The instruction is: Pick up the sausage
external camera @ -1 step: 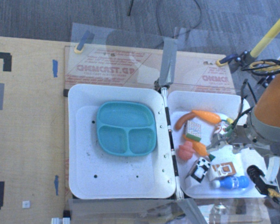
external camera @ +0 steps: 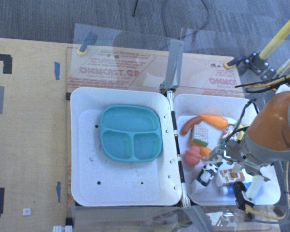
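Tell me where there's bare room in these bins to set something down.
Left bin: open floor around the teal plate, widest along the near wall. Right bin is crowded: carrot, sausage, other toys under the arm.

Arm [external camera: 274, 128]: cut off by the right edge; its upper links lie out of frame.
Claw [external camera: 219, 167]: buried among the toys; whether its fingers are apart or closed cannot be told.
Right bin [external camera: 204, 102]: right half and far corner covered by the arm.
Small toys [external camera: 219, 179] beneath the wrist: partly hidden, too jumbled to identify.
Sausage [external camera: 189, 123]: lower end tucked behind a small box [external camera: 200, 135].
Yellow pole [external camera: 285, 28]: runs off the top right corner.
Worktop [external camera: 26, 130]: cut by the left and bottom edges.
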